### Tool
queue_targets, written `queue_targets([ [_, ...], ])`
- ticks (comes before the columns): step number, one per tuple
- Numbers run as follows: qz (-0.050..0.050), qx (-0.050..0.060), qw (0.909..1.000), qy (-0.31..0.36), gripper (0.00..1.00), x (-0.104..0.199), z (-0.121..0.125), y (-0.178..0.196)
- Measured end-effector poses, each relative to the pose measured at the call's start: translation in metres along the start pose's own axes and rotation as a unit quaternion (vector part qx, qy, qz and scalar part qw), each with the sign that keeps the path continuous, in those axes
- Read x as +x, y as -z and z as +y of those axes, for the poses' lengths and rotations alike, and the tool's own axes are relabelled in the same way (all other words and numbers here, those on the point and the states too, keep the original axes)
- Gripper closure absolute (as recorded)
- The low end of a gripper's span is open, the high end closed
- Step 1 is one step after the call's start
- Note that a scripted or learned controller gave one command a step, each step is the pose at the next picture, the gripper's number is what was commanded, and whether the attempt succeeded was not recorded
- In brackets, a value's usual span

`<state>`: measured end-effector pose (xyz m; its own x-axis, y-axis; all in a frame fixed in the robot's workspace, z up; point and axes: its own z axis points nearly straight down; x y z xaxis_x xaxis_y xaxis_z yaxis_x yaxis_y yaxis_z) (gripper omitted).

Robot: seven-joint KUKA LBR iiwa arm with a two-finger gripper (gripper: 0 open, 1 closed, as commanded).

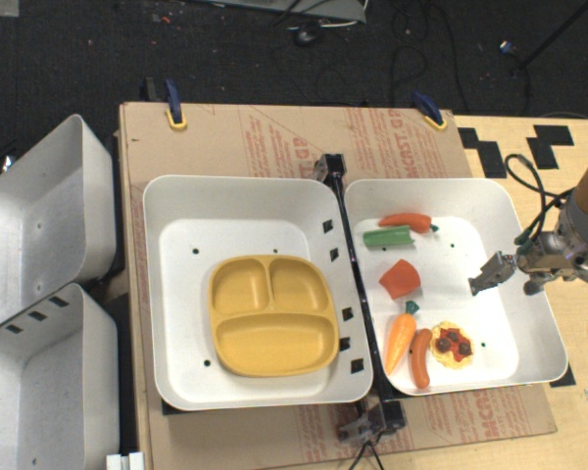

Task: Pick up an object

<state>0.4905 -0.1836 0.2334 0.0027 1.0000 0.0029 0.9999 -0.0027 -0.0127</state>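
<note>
Cardboard bench [274, 140] — two white bins [167, 262], black floor [59, 47]

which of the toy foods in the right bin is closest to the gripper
The small round pizza, yellow with dark red toppings, lies nearest the gripper. The red wedge, carrot and sausage lie farther left.

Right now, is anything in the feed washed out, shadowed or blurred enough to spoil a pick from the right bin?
Camera view: lighting is even and the white bins are bright without hiding the toys; the carrot and red block cast only soft, short shadows; the gripper is dark and slightly soft at the frame's right, so its fingers are hard to read; the floor behind is dim.
</note>
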Motion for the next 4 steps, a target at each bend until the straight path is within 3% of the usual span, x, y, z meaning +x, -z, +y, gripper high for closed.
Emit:
queue_targets([
  [1,-0.001,-0.006,1.0000,0.002,0.00,0.001,0.003,0.006],
  [2,-0.001,-0.003,1.0000,0.000,0.00,-0.001,-0.002,-0.057],
  [4,0.000,-0.005,1.0000,0.001,0.00,-0.004,-0.005,-0.143],
])
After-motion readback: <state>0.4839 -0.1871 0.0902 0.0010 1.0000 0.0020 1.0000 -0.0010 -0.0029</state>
